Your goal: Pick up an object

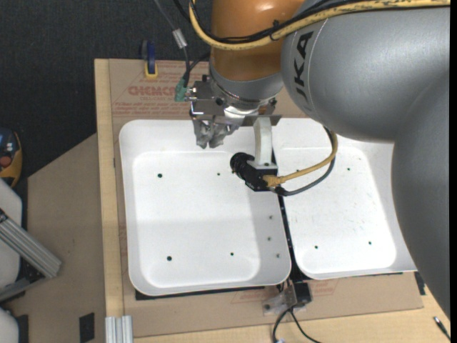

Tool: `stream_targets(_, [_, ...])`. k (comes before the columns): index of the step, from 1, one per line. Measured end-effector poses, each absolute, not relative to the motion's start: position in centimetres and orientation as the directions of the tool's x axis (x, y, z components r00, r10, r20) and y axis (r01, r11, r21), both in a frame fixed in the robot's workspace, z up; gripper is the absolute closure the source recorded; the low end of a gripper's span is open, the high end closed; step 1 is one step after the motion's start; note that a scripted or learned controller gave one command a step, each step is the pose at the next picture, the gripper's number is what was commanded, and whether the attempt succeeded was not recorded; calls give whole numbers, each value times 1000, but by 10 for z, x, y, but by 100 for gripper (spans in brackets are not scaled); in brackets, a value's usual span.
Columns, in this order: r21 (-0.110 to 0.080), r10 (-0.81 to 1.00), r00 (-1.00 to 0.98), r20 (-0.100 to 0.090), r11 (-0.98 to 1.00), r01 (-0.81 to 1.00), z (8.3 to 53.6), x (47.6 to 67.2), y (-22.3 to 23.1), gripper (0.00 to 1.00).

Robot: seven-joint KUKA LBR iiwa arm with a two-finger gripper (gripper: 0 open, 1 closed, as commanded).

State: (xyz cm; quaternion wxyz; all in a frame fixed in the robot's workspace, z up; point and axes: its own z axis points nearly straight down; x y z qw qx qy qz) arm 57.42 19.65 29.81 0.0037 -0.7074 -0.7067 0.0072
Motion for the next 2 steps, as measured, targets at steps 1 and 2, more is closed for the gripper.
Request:
stream_targets(1, [-2,1000,1,-2,-1,1000,244,641,206,100])
stream_targets(2, [1,1000,-2,2,2,1000,283,611,213,100])
